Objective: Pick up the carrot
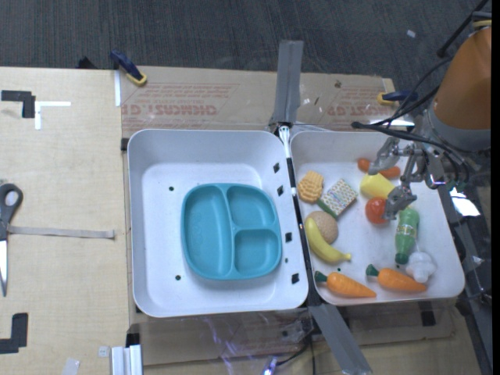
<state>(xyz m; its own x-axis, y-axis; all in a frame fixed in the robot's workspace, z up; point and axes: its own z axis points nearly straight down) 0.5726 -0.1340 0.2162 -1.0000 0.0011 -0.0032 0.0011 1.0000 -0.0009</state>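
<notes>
Two carrots lie along the right bin's near wall: carrot at the front-left corner, second carrot just right of it, by a green bottle. Gripper hangs further back above a tomato; fingers look spread, nothing between them, though partly blurred. Left bin holds a teal divided plate.

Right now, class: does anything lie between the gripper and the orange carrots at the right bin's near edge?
Yes. The two-finger gripper hangs over the red tomato. The green bottle lies between it and the right orange carrot; the yellow banana lies nearer the left carrot.
</notes>
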